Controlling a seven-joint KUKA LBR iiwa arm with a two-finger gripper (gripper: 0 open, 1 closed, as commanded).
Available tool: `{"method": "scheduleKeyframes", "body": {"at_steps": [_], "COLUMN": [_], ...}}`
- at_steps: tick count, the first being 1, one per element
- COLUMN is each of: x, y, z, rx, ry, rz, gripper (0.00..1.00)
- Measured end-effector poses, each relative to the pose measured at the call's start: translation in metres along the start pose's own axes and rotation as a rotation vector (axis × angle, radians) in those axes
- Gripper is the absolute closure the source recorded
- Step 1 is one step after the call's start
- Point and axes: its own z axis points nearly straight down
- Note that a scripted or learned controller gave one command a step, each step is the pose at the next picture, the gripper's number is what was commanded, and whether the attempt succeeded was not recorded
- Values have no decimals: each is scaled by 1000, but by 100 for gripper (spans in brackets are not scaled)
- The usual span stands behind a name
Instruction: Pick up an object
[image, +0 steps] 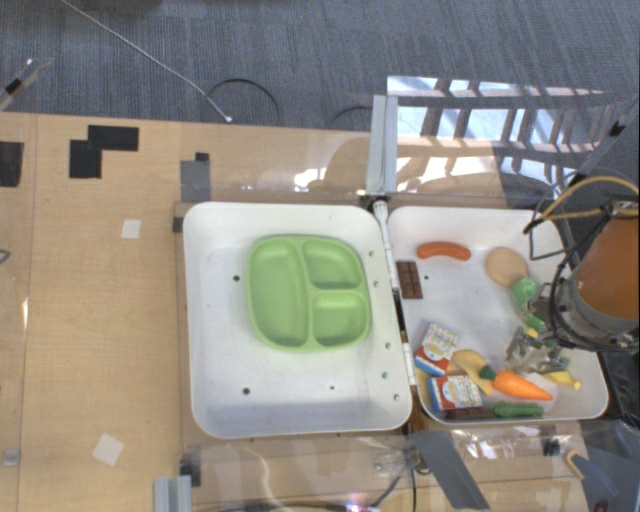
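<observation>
Spanning the bench, two white bins sit side by side: the left bin (215, 400) bears a green divided plate (306, 292) near its centre. The right bin (470, 300) holds a red sausage (443, 251), a beige potato-like lump (506, 265), a brown bar (407, 280), small snack packets (440, 350) and an orange carrot (520, 384). The gripper (528, 345) hangs low just above the carrot, beside the packets; its grip cannot be told. A yellow piece (566, 379) lies right of the carrot.
</observation>
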Motion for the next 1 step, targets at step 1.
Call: {"method": "scheduleKeyframes", "body": {"at_steps": [1], "x": [0], "y": [0], "z": [1], "rx": [-1], "ry": [1], "rz": [0], "gripper": [0]}}
